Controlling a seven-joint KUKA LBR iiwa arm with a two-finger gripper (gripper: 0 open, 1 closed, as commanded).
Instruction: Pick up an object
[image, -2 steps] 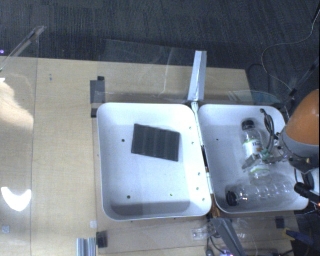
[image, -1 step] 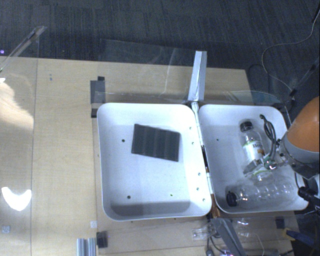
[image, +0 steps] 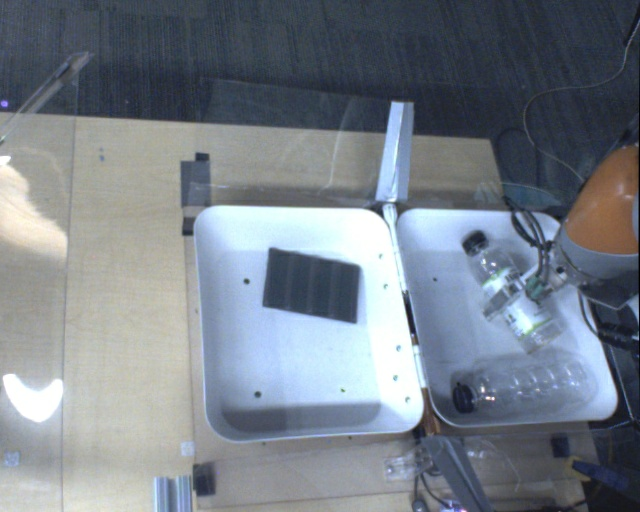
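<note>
Two clear bottles (image: 505, 290) (image: 520, 385) lie unlabelled; no writing legible.

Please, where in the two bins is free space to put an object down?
Left bin: bare floor all around the dark ribbed pad, widest along the near side. Right bin: its left strip is free; the small bottle, large bottle and gripper crowd the rest.

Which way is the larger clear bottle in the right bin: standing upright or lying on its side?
Lying on its side. The larger clear bottle stretches lengthwise along the near wall of the right bin, black cap pointing left.
</note>
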